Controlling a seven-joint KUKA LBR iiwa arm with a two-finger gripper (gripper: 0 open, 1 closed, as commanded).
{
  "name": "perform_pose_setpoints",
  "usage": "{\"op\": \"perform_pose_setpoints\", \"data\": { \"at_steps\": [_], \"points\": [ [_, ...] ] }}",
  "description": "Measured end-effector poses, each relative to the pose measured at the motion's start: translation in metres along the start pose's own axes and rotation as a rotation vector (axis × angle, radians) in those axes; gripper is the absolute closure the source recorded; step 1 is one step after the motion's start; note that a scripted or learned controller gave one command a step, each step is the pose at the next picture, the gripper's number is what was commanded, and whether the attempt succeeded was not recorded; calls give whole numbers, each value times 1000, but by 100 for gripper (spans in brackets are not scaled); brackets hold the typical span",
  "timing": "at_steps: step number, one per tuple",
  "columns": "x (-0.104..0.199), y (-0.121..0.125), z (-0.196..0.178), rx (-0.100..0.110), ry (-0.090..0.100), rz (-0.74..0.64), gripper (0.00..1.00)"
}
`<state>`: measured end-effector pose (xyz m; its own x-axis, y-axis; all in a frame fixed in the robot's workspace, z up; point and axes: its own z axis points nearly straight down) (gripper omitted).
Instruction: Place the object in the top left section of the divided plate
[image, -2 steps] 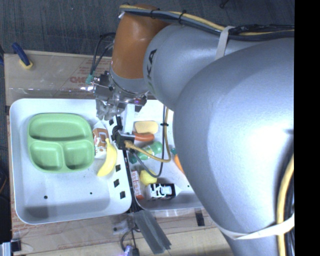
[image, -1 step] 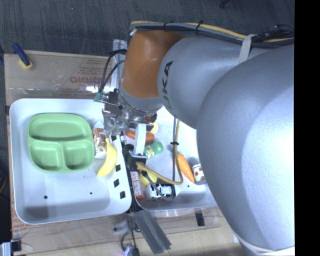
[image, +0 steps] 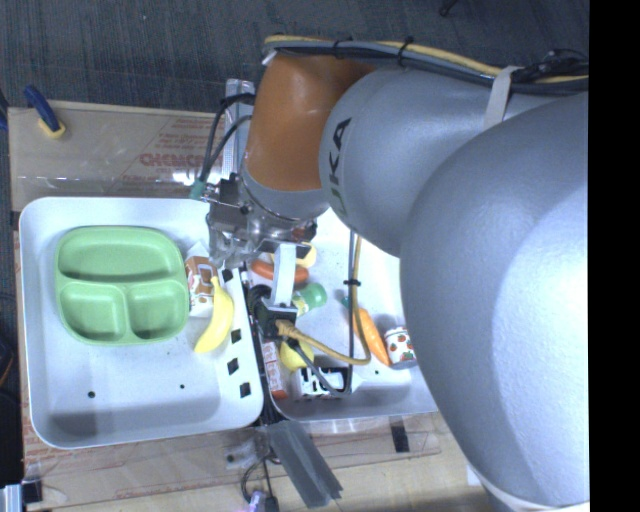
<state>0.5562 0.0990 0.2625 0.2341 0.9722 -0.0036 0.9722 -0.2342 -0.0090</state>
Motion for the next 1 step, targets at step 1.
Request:
{"op": "perform_pose_setpoints", "data": {
  "at_steps": [1],
  "points": [
    [-47, 38, 19, -6, 2, 158, 100]
  ]
}}
